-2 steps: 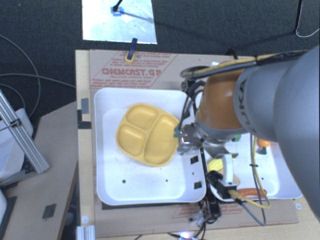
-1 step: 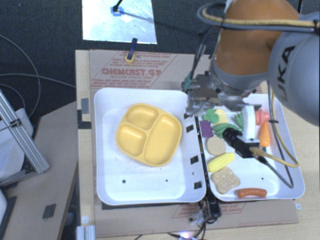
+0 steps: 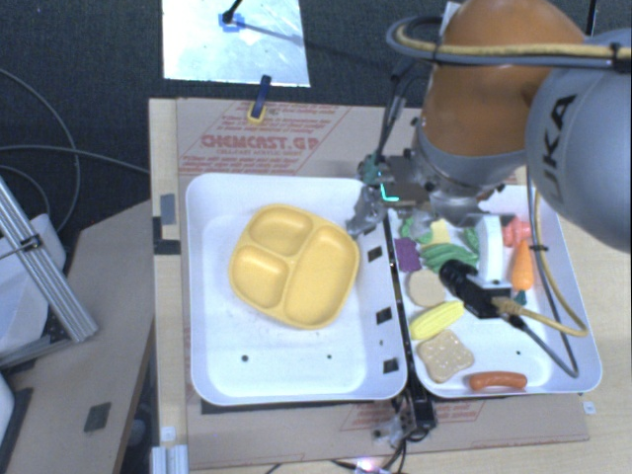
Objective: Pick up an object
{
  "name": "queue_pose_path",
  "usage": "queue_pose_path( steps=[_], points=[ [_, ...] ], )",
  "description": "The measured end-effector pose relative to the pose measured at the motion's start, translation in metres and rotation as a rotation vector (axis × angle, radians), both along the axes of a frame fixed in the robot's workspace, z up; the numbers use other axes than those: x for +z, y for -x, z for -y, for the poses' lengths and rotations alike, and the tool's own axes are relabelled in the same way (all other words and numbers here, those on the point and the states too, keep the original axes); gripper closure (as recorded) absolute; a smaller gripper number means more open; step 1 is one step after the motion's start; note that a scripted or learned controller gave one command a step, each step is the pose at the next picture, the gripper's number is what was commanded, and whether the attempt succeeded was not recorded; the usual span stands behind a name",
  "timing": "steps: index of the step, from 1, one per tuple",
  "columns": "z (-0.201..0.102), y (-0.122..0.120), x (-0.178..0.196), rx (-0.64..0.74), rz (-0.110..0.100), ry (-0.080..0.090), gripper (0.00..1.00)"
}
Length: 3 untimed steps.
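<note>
In the upper middle of the right bin (image 3: 583, 349), close to the wall shared by the two bins, the hand (image 3: 449, 215) is seen below the orange band (image 3: 499, 57) of the grey arm (image 3: 583, 146), which enters from the right of the frame. Its working end is hidden by the wrist body, so whether it is spread or closed, or has hold of anything, cannot be told.

Directly beneath and around it, toy food is crowded. A purple piece (image 3: 407, 254) is seen at the divider, with a green piece (image 3: 449, 255) just beside it to the right. A pale round slice (image 3: 427, 288) is placed below these. A yellow corn cob (image 3: 435, 319) is laid lower still, and a tan cracker (image 3: 445, 355) is found below it. A red sausage (image 3: 497, 380) is placed at the bin's lower edge. An orange carrot (image 3: 521, 265) is set upright in the frame towards the right, with a pinkish piece (image 3: 515, 231) above it and a white piece (image 3: 491, 237) beside it. A black cable-borne part (image 3: 474, 289) is laid across the middle of the bin.

In the left bin (image 3: 212, 363), a yellow three-compartment plate (image 3: 293, 265) is set at a tilt, well apart from the food.

Both bins are borne on a cardboard sheet (image 3: 262, 141) on the worktop (image 3: 114, 294). At the upper left of the frame a shiny square panel (image 3: 235, 28) is seen.
</note>
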<state>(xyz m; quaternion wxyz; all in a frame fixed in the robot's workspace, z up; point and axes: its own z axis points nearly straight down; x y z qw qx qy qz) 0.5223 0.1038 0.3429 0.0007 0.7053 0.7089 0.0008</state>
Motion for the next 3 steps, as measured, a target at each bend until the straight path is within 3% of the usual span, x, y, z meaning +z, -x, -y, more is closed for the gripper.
queue_pose_path(
  steps=[1,2,3],
  points=[
    [0.0,-0.001,0.011,0.006,0.003,0.0,1.0],
    [0.0,-0.001,0.011,0.005,0.002,0.0,0.0],
    [0.028,-0.045,-0.168,-0.007,-0.014,0.004,0.0]
  ],
)
